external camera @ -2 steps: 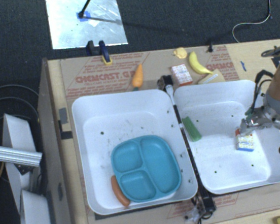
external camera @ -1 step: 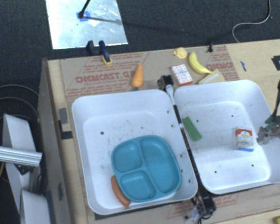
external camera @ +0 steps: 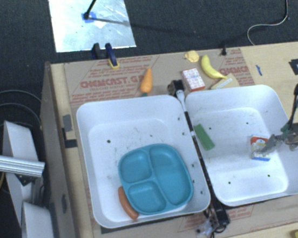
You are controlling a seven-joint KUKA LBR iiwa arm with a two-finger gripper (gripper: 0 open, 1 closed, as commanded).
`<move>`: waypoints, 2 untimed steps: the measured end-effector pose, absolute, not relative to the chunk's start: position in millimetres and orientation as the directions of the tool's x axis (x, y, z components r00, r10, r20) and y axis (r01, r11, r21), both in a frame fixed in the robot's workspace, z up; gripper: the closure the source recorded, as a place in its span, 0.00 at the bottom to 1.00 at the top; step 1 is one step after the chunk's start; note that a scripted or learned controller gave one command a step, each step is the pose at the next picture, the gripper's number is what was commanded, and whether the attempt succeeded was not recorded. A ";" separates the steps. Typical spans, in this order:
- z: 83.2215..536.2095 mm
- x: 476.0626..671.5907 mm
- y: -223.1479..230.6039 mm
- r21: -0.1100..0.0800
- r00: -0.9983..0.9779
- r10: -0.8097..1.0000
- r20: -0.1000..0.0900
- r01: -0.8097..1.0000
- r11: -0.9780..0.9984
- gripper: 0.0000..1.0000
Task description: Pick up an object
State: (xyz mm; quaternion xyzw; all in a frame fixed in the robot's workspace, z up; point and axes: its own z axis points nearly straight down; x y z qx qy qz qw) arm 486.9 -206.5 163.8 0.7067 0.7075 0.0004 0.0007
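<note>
The gripper [external camera: 273,140] reaches into the right bin [external camera: 234,104] from its right wall, its tip touching a small red, white and blue packet [external camera: 259,147] lying on the bin floor right of centre; whether the jaws are apart or closed on it cannot be told. A green block [external camera: 203,136] lies by that bin's left wall. The left bin [external camera: 132,112], just beside it, holds a blue divided plate [external camera: 155,178] and an orange sausage [external camera: 127,202]. Behind the right bin lie a banana [external camera: 211,68], a small carton [external camera: 193,79] and a carrot [external camera: 145,81].
</note>
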 end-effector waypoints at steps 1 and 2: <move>100.3 574.4 -204.8 0.006 -0.009 1.000 -0.001 1.000 0.009 0.00; 83.3 556.6 -165.7 -0.001 -0.006 1.000 0.002 1.000 0.006 0.00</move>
